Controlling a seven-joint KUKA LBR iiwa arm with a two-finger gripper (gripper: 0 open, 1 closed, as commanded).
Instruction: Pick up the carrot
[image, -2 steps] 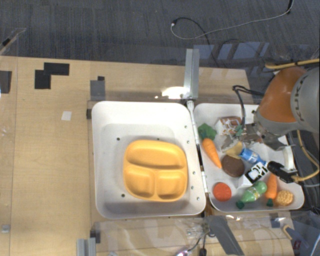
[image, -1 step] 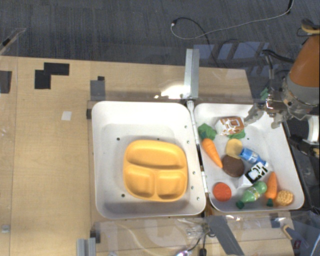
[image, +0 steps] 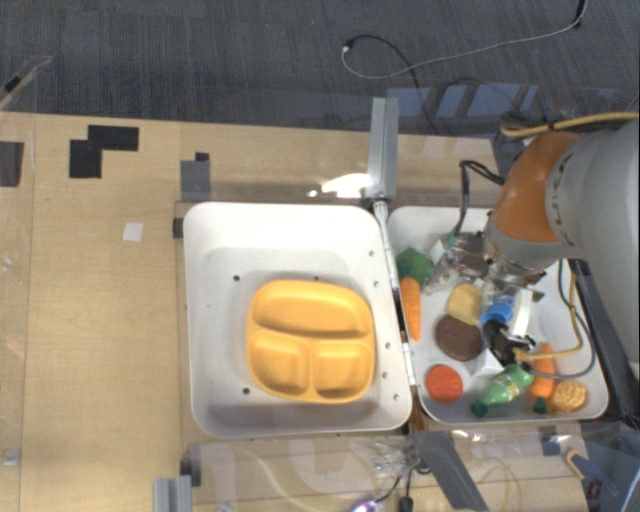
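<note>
Claw (image: 492, 290) hovering over right bin (image: 440, 226), open or closed: cannot tell. Carrot (image: 410, 308) lying at its 9 o'clock against the wall; probably needing a grip across its width.

The bench (image: 90, 330) is a pale wood-coloured surface. Two shallow white bins sit on it side by side, touching along their inner rims. The left bin (image: 215, 300) takes the middle of the bench, and the right bin (image: 420, 225) lies at its 3 o'clock. A grey upright post (image: 384, 140) stands at 12 o'clock from the seam between them. A small grey block (image: 196, 178) stands just off the left bin's 11 o'clock corner. Farther out toward 10 o'clock lies a black L-shaped patch (image: 100, 148), with another black patch (image: 8, 163) at the bench's left edge. A small pale square (image: 133, 232) lies at 9 o'clock from the left bin, near it but apart.
</note>
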